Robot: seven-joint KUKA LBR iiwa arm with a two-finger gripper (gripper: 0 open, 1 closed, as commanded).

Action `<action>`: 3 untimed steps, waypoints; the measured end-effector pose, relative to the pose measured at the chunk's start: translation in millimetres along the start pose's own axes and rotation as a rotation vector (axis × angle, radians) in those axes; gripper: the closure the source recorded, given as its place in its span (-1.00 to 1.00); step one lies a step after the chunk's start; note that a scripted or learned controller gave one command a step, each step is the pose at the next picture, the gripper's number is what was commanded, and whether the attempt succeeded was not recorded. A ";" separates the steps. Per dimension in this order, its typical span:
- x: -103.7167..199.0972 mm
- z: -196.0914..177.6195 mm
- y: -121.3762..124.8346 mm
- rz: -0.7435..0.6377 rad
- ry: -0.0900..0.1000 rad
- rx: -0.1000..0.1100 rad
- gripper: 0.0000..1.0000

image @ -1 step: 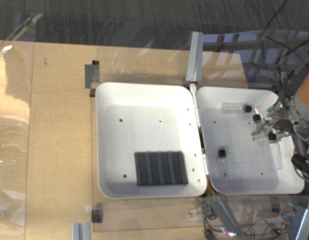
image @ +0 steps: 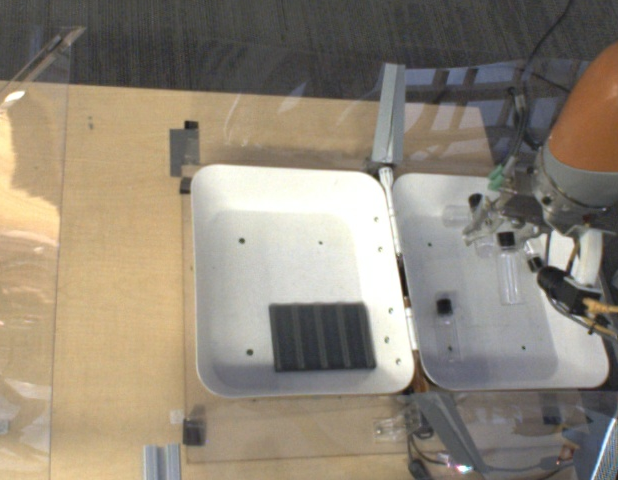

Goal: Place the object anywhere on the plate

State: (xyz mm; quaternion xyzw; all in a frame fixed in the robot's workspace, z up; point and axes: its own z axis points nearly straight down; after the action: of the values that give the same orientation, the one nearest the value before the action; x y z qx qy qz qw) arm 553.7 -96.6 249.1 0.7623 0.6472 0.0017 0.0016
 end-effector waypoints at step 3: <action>271.9 41.3 71.9 -0.246 0.001 0.001 1.00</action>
State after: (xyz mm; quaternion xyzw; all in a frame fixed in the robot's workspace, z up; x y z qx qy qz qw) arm 669.0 160.0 208.2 0.6771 0.7358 0.0018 0.0012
